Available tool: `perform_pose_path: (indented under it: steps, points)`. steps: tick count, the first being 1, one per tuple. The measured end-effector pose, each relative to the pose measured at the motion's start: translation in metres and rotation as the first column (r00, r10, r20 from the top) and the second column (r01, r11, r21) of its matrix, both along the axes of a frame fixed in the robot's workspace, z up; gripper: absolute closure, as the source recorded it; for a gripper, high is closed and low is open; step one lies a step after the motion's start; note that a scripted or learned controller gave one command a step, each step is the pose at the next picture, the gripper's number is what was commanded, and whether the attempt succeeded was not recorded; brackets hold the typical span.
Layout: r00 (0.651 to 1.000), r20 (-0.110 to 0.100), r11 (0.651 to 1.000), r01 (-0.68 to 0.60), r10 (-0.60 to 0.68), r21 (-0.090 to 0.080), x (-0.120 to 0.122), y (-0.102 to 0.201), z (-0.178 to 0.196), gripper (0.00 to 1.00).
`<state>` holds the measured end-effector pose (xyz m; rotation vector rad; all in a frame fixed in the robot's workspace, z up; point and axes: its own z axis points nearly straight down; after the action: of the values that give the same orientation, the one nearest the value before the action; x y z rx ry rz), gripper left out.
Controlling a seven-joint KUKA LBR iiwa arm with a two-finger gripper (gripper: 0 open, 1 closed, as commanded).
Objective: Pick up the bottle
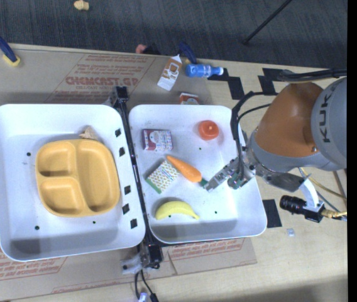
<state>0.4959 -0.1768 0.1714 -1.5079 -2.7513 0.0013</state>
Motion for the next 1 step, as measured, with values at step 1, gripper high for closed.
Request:
perform_pose_path:
  steps: [1]
  points:
    - [1.0,0.003,1.0,-0.012,0.012,-0.002,-0.0193,-0.0347,0.0284,1.0]
